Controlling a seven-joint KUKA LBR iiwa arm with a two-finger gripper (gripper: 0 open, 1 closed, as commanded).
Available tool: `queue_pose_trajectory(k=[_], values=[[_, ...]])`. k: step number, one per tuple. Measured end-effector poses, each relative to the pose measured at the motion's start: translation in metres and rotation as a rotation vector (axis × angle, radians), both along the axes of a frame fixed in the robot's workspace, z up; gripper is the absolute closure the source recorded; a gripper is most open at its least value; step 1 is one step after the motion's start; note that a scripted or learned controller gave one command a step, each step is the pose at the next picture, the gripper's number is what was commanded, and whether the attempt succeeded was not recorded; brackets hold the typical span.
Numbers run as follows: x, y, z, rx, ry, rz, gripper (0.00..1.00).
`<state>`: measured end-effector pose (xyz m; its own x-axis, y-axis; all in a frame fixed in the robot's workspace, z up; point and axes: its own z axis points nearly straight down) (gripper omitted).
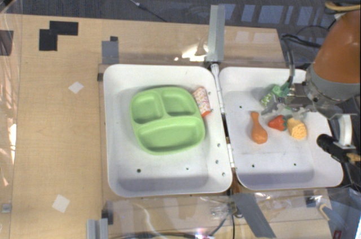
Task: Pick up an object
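Two shallow white bins sit side by side on the pale wooden desk (51, 136), their inner edges meeting at the middle. The left bin (121, 170) holds a light green divided plate (167, 119) with three compartments: two smaller ones on the far side and one long one on the near side. Just beside the plate's right rim lies a small packet (201, 101), pale and speckled with an orange-red end, resting between the plate and the bin's right wall.

The right bin (276, 173) holds a cluster of small toy foods near its middle. An orange drumstick-shaped piece (258, 128) lies on the left of the group, its narrow end pointing toward the far side. To its right is a small red piece (276, 123), and just beside that a yellow, bumpy, corn-like piece (297, 129). A green, leafy-looking piece (277, 91) sits on the far side of the cluster, close to the gripper.

The arm's grey body and orange band enter from the right, and the gripper (286, 102) hangs low over the right bin, directly above the red and green pieces. Its fingers are too blurred and cluttered against the toys to tell whether they are spread or closed, and no object can be seen clearly between them.
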<state>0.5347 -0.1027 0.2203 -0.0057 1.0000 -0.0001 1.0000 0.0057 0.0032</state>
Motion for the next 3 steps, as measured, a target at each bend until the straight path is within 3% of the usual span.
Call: queue_pose_trajectory(k=[1, 2, 3], values=[[0.049, 0.019, -0.128, 0.002, -0.001, -0.226, 0.0], [0.05, 0.019, -0.117, 0.003, -0.003, -0.226, 1.0], [-0.022, 0.092, -0.036, 0.002, 0.001, -0.253, 1.0]])
